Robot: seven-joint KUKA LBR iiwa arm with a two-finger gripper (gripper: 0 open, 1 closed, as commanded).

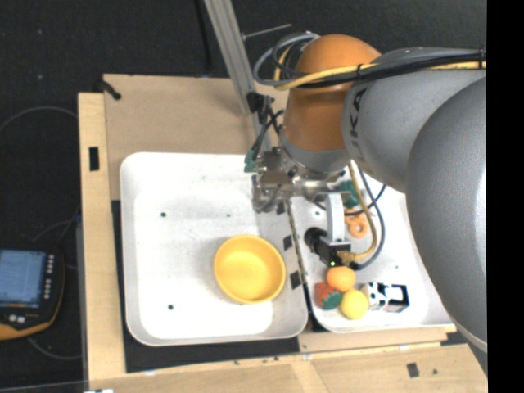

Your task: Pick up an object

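— What sort of place is this?

— A robotics lab, by the look of it. A big grey industrial arm [417, 137] with an orange band reaches in from the right, cables looped around its wrist.

— Anything else?

— A plain plywood tabletop [164, 113] carries two shallow white bins [143, 219] side by side, with dark flooring around it. A metal rail [229, 39] slants up at the far side. On the left, off the tabletop, lies a handheld controller [29, 289] with a blue screen, its cable trailing over the floor.
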